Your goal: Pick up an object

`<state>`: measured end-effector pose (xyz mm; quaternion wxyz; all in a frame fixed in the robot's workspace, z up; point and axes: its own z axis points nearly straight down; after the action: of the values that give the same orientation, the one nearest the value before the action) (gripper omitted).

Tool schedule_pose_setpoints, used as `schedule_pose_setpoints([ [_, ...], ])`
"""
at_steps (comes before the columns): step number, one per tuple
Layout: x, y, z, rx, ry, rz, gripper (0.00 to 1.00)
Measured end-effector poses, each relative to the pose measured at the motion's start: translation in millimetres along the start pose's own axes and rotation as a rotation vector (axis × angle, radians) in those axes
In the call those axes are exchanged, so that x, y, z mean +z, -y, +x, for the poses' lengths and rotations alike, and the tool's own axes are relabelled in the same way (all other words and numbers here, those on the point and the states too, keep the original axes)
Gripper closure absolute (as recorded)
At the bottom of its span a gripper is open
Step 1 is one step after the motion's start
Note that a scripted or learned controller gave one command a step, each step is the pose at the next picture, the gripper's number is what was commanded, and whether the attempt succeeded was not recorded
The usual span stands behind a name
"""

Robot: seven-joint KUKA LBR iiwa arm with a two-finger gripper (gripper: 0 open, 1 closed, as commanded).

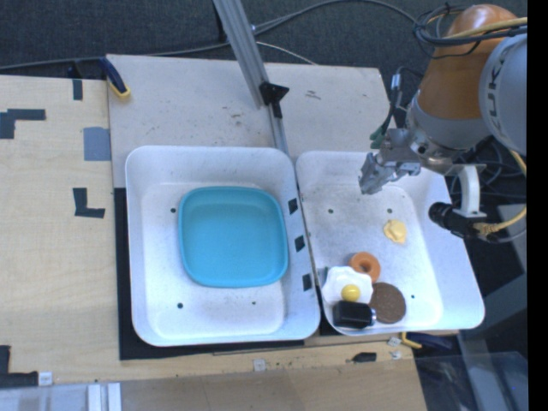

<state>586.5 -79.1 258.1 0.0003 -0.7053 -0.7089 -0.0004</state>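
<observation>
While the claw (375,181) hangs over the far part of the right bin (437,255), nothing shows between its fingers; can't tell if they're wide or narrow, too small and dark at this angle. Grey arm (505,75) with orange band (458,54) comes in from the right, cables looped around the wrist.

Items sit in the right bin, all nearer the camera than the claw:
- small yellow piece (395,231), just below and right of the claw, apart from it, alone on the bin floor
- orange ring (366,265), further toward the near edge
- fried egg toy (348,286), white with yellow yolk, touching the ring
- brown disc (388,302), right of the egg, just beside it
- black block (353,315), at the near edge, against egg and disc

So four items clustered at the near-left corner, yellow piece separate between the cluster and the claw.

Left bin (150,255) holds a blue plate (232,235), flat, roughly centred.

Both bins sit side by side on the counter (51,187). Grey pole (248,50) slants in from the top toward the gap between the bins. Dark tape marks on the counter at left.
</observation>
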Motion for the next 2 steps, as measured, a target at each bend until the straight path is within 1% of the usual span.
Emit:
schedule_pose_setpoints([
  [1, 15.7, -16.0, 55.3, 0.0, 0.0, 0.002, 1.0],
  [2, 28.2, -31.1, 99.1, 0.001, 0.001, 0.002, 1.0],
])
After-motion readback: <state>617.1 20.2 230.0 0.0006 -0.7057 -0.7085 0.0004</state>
